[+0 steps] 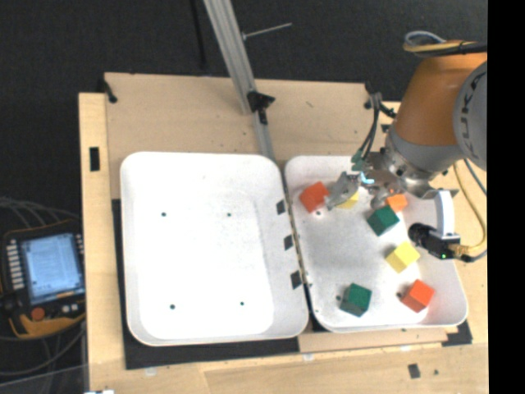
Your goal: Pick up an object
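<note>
Down front sits a dark green cube in the right white bin, while up top the gripper, grip unreadable, hovers just right of an orange-red cube.

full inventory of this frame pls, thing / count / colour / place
bins: 2, white, side by side on bench; left bin, right bin
orange blocks: 3, right bin; far left, near right corner, one partly hidden under the wrist
green blocks: 2, right bin; middle, near edge
yellow blocks: 2, right bin; right of middle, one partly hidden by the gripper
pendant: 1, lit screen, left of bench
metal pole: 1, grey, behind bins
arm: 1, grey and orange, from the right
gripper: 1, over right bin's far end
</note>
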Action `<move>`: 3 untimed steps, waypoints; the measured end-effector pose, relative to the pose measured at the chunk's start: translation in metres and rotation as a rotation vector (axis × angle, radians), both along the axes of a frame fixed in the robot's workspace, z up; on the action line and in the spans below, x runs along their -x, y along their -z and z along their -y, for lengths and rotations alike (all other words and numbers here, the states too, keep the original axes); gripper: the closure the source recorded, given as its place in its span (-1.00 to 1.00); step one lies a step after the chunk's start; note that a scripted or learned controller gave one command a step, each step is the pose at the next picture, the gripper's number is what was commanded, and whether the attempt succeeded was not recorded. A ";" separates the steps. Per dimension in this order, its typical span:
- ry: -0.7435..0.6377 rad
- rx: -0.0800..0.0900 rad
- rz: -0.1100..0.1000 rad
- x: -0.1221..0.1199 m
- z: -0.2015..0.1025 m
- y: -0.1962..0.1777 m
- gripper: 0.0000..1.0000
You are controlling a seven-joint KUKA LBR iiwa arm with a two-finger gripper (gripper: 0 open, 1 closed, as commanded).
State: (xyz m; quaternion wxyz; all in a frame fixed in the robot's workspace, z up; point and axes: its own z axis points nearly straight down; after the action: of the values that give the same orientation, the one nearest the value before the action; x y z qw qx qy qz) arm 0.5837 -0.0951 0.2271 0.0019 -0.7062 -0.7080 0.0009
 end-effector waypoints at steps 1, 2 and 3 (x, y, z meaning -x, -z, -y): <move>0.001 0.000 0.005 -0.001 0.000 -0.002 -1.00; 0.005 0.003 -0.001 -0.007 -0.004 0.055 -1.00; 0.006 0.004 0.000 -0.009 -0.002 0.098 -1.00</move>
State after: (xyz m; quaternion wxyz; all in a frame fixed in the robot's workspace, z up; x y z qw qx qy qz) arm 0.5926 -0.0931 0.1294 0.0006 -0.7083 -0.7059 0.0022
